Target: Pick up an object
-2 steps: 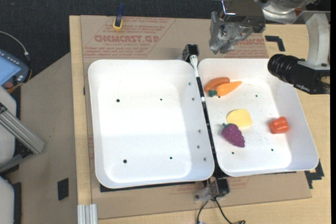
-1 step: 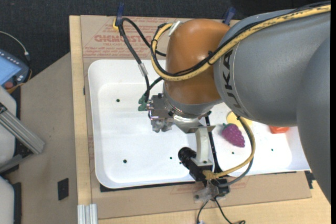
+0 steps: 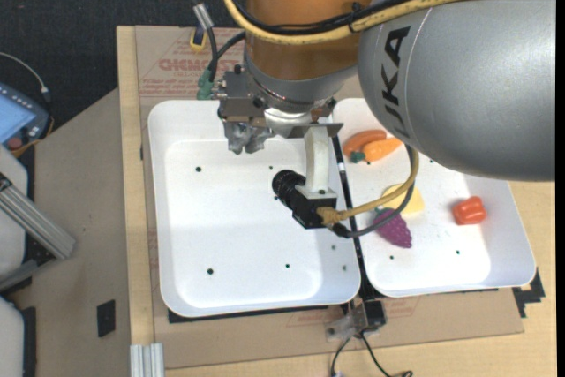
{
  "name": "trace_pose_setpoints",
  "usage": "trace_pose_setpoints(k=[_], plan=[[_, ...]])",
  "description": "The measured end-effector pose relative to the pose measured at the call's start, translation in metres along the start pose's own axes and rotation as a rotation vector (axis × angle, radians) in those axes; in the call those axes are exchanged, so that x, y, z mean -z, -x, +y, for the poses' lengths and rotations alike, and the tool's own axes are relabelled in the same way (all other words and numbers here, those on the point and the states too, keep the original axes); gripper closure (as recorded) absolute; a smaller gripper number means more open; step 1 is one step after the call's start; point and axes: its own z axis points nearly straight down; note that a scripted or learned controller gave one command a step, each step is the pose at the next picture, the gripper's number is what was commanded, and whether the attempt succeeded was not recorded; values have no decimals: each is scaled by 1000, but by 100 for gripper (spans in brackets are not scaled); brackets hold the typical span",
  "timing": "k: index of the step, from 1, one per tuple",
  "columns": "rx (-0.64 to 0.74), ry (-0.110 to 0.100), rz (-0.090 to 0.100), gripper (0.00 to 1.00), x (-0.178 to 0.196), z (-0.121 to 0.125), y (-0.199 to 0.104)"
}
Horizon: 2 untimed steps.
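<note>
The hand (image 3: 244,135) hangs low over the far side of the left bin (image 3: 229,265). The bulk of the arm above it hides its grip, so whether it is released or clenched cannot be told; nothing is seen held in it.

All the things to pick lie in the right bin (image 3: 441,271), across the wall where the two bins meet. A toy carrot (image 3: 374,146), orange with a green top, lies on its side at the far end, nearest the hand. Closer to the camera, a bunch of purple grapes (image 3: 395,231) sits beside a pale yellow piece (image 3: 408,203), the two touching or nearly so. A small red pepper (image 3: 469,210) stands apart, toward the right.

These look like play food: probably light, hollow plastic, stiff and rather smooth, so likely to slide or roll under a careless squeeze. The carrot seems the easiest choice, taken across its thicker middle. The pepper is rounder and may pop out of a grip. The knobbly grapes offer more purchase but crowd the yellow piece.

Both bins rest on a brown counter (image 3: 128,278).
</note>
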Motion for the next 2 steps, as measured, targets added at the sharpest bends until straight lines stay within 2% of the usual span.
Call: trace_pose_setpoints(k=[1,2], plan=[[-8,-18,-8,100,-45,22,4],[-7,-10,-6,100,-51,55,4]])
